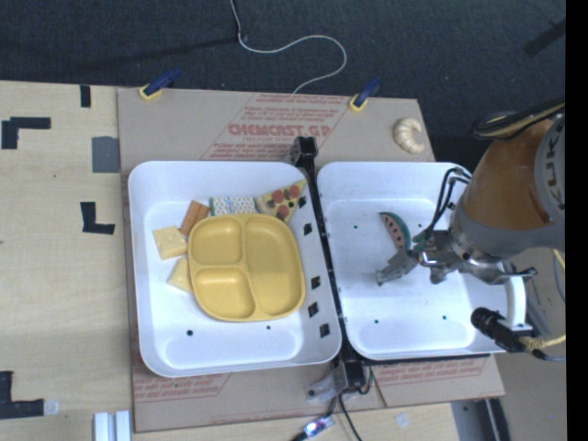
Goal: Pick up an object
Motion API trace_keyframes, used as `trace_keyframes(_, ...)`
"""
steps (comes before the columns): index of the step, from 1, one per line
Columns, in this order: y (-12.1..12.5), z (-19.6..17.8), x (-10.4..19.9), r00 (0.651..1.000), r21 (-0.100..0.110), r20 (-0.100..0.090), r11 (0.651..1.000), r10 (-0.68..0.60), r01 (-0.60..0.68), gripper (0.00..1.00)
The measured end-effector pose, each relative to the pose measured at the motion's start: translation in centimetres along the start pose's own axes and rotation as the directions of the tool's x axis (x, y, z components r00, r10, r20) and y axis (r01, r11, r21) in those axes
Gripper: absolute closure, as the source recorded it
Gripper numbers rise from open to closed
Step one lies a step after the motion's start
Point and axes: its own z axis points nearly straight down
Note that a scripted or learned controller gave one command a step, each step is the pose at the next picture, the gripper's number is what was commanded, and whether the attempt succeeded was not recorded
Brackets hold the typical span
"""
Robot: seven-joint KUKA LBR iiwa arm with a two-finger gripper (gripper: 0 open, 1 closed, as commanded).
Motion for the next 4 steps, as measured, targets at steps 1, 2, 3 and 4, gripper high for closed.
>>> trace_keyframes(1,0.2,4.5,0.4,1.000,0.000,0.000,1.000,-0.001,0.001,0.00)
trace_keyframes(2,0.2,8.9,0.5,1.000,-0.004,0.001,1.000,-0.001,0.001,0.00)
trace_keyframes(3,0.2,7.6,0.5,1.000,-0.006,0.001,1.000,-0.001,0.001,1.00)
trace_keyframes(4,1.0,2.0,1.3,1.000,-0.010,0.001,1.000,-0.002,0.003,1.00)
